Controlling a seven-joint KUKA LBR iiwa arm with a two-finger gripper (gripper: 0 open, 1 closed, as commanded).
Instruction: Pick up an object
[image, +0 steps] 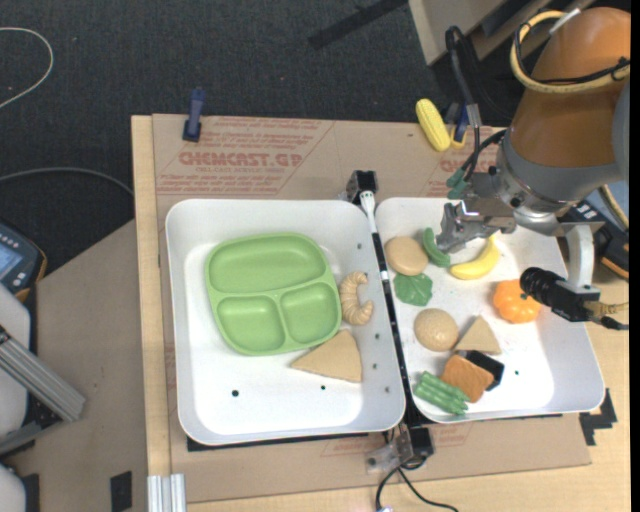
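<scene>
We see the grey arm with its orange band reaching in over the right shallow white bin (570, 395), its two-finger metal gripper (458, 232) lowered at the far end of that bin. We cannot tell how the gripper is set, nor whether it grips anything.

Taking the curved yellow toy banana (478, 263) as our landmark: the gripper sits just above and beside its far end, very close, though contact is unclear. A curved dark green piece (434, 250) lies just left of the banana, and left of that a round tan bun-like piece (406, 255). A flat green leaf-shaped piece (413, 289) lies nearer us than the bun. To the banana's right sits a small orange pumpkin-like toy (515, 302). Nearer us than the banana lie a round beige piece (436, 329), a tan wedge (481, 336), an orange block with a black edge (470, 375) and a green pod-like piece (441, 392).

Well left of the banana, the left shallow white bin (200, 400) bears a light green divided plastic tray (273, 292), a pale ridged shrimp-like piece (355, 298) and a tan triangular slice (332, 358).
</scene>
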